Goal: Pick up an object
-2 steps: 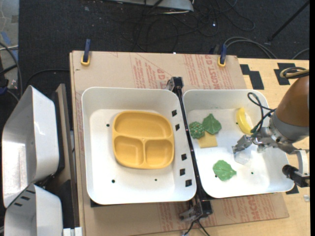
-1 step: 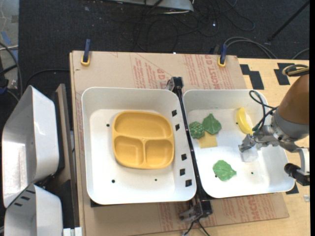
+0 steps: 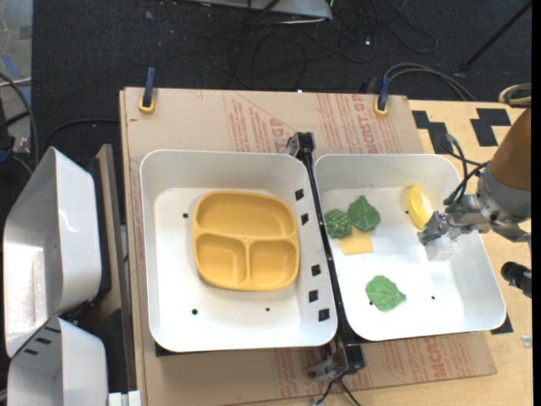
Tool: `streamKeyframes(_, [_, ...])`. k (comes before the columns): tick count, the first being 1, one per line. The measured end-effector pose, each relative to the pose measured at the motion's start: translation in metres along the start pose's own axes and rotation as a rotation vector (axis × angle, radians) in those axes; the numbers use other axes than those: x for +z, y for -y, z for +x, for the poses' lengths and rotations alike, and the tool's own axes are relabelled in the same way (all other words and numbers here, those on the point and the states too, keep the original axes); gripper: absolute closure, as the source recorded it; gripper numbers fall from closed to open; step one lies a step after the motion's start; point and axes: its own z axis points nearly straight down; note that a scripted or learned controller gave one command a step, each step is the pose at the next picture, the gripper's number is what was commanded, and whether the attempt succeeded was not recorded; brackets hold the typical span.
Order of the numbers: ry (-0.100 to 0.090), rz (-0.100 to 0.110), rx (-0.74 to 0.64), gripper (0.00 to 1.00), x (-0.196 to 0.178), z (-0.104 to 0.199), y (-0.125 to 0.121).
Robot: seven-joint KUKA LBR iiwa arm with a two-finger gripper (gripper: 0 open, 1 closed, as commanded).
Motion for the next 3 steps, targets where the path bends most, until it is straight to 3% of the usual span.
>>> streamKeyframes(1, [0.001,-0.001,0.000,1.00,-0.053,0.000,-0.001])
streamKeyframes(3, [-0.003,0.003,-0.004,1.00,-0.075,0.110,0.000])
